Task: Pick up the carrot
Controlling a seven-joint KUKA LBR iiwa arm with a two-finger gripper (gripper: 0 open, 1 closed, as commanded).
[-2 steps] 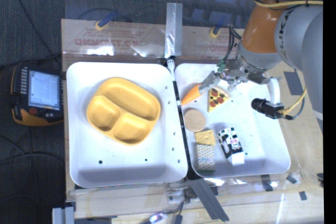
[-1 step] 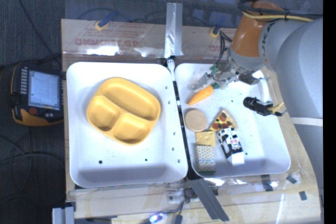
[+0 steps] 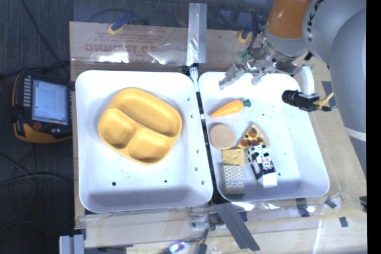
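Above the right bin's [image 3: 309,146] far edge my gripper [image 3: 243,75] hung with fingers spread, holding nothing. One carrot [image 3: 227,108] lay just below it, apart. Nearby sat one round cookie [image 3: 222,135], one pizza slice [image 3: 253,137], one cracker [image 3: 233,157]. One yellow divided plate [image 3: 139,124] filled the left bin [image 3: 95,187]. The cardboard's [image 3: 119,44] red lettering was unreadable.

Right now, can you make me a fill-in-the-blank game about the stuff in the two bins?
1. The carrot lies in the ____ bin.
2. The big yellow tray has ____ compartments.
3. The tool is ____ the carrot, not touching it.
4. The round cookie lies just ____ the carrot in this view.

Missing words: right; three; above; below
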